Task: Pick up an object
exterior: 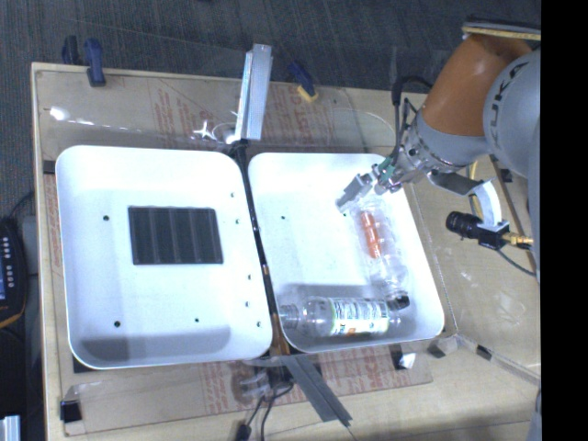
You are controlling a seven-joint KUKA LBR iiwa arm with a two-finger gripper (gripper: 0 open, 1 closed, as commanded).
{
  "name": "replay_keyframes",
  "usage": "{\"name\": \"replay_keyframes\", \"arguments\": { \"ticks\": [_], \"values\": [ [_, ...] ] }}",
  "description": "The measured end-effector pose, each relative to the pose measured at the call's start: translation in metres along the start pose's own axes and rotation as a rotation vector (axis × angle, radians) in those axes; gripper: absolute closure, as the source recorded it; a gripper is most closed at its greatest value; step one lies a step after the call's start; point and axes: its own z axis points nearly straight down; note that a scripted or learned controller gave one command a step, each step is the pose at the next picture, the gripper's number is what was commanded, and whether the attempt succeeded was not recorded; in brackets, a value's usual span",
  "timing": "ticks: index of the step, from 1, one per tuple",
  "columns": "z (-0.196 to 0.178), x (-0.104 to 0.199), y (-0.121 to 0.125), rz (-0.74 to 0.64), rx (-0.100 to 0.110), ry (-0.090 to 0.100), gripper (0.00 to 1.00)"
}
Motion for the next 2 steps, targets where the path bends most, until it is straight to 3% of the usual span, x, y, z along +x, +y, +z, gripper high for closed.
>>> {"name": "replay_keyframes", "arguments": {
  "ticks": [1, 2],
  "values": [
    [0.001, -0.004, 0.012, -0.139, -0.004, -0.004, 0.0],
    [-0.01, 0.005, 0.01, 0.104, -0.002, -0.003, 0.0]
  ]
}}
